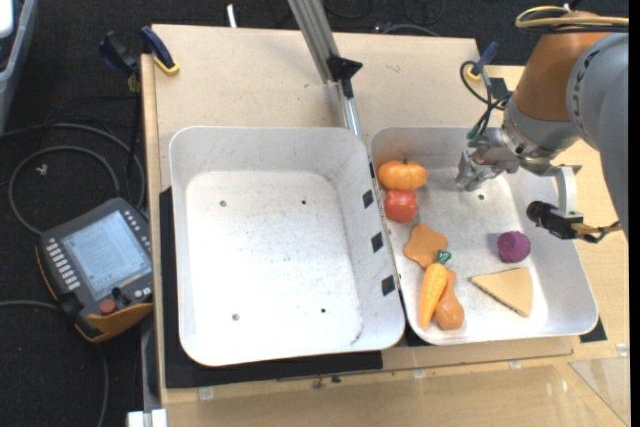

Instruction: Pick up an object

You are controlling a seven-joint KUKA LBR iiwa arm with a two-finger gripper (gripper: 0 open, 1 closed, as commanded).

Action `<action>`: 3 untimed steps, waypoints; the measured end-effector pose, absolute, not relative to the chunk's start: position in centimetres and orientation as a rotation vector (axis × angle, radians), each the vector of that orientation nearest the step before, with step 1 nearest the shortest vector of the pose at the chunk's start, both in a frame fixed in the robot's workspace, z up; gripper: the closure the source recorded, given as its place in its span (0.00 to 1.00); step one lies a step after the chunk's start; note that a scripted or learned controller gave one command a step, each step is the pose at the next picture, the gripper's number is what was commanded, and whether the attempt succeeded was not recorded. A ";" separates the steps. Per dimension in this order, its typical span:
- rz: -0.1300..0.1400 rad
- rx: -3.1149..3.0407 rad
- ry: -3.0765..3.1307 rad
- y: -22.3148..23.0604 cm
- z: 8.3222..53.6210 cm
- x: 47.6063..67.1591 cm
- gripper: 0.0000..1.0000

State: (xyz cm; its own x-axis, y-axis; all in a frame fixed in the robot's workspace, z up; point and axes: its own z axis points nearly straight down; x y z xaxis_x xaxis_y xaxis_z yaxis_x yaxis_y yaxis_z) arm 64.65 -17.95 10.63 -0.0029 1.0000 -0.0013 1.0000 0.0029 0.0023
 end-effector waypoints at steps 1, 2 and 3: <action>0.006 2.213 2.221 -17.1 16.6 64.5 1.00; 0.007 2.213 2.219 -17.0 22.8 64.0 1.00; 0.003 2.216 2.222 -17.0 24.0 64.1 1.00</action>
State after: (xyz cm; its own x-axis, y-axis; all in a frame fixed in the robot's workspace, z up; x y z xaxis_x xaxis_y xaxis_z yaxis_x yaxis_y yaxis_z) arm 64.10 -17.02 24.05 -0.0024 1.0000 -0.0010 1.0000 0.0024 0.0037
